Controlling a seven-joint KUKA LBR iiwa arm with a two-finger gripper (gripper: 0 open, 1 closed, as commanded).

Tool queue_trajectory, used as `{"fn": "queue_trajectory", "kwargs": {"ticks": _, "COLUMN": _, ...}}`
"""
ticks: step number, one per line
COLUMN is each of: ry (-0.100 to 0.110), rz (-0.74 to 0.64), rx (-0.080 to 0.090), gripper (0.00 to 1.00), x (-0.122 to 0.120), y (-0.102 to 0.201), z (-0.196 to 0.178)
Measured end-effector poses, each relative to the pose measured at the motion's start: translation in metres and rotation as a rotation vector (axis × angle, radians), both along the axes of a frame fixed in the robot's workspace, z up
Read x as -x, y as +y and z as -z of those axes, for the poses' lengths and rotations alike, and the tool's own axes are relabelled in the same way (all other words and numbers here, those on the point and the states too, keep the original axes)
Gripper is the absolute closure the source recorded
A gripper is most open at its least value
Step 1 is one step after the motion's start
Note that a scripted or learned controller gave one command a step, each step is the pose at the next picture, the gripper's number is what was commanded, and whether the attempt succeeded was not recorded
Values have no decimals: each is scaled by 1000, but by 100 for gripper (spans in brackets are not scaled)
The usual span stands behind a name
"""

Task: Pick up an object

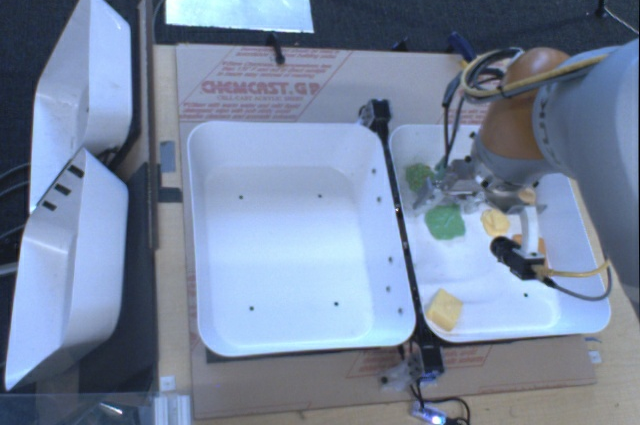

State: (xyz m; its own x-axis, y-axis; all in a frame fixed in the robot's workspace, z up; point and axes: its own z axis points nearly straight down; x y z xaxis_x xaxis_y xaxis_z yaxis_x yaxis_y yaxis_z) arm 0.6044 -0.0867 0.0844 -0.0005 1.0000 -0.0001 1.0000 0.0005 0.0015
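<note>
My gripper (443,191) is low in the right bin (575,308), near its upper left corner, hanging from the grey arm with the orange band (530,73). It sits between two green items: a light green piece (417,176) just to its upper left and a darker green lump (445,223) directly below it. I cannot make out whether it touches either one. A small yellow piece (495,222) lies to the right of the green lump. A larger yellow block (445,309) rests near the bin's front left corner.
The left bin (215,313) stands beside the right one, with a black divider rail (400,223) between them. A black fitting with a yellow cable (520,260) hangs from the arm over the right bin. Two spare white bins (75,243) lean at far left.
</note>
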Motion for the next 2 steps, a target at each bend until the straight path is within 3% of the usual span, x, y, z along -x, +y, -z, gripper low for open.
{"fn": "queue_trajectory", "kwargs": {"ticks": 2, "ry": 2, "rz": 1, "rx": 0, "gripper": 0, "x": 46, "y": -8, "z": 0}}
